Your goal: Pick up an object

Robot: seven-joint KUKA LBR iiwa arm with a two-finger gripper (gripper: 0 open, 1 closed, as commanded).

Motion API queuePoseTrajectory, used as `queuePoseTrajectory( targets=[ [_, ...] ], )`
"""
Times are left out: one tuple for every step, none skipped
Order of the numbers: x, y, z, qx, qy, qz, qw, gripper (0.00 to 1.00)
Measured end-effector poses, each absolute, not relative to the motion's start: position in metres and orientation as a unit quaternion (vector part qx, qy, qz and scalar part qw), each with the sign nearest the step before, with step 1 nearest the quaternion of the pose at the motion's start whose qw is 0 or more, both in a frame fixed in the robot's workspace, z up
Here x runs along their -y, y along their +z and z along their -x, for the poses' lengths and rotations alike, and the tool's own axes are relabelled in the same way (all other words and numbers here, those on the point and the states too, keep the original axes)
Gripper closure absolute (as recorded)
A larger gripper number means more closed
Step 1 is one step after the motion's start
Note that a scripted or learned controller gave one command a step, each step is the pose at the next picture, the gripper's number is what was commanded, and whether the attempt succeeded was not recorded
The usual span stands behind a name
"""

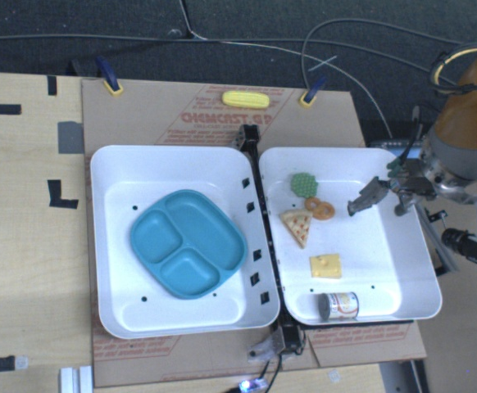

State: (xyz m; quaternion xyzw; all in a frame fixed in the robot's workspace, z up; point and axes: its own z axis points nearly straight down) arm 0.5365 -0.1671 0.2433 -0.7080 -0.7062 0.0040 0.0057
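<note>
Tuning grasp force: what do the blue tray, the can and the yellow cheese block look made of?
Blue tray: likely moulded plastic, smooth with a soft sheen. Can: probably metal, grey end and printed label, though it may be a toy. Cheese block: matte yellow, probably toy plastic or foam; too small to tell.

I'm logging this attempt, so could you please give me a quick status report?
Gripper open, fingers over right bin, holding nothing. Nearest items: pretzel, broccoli, pizza slice, all still lying loose. Nothing between gripper and them.

Grey arm (456, 150) low at right, fingers (368, 196) spread apart, nothing between.
</note>
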Motion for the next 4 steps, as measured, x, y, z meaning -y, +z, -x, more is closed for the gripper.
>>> queuePoseTrajectory(
  targets=[
    [0.167, 0.25, -0.539, 0.708, 0.0004, 0.707, 0.0, 0.0],
    [0.168, 0.187, -0.532, 0.707, 0.0024, 0.707, 0.003, 0.0],
    [0.174, 0.125, -0.528, 0.707, 0.0023, 0.707, 0.003, 0.0],
    [0.174, 0.083, -0.528, 0.708, 0.0008, 0.707, 0.0, 0.0]
  ],
)
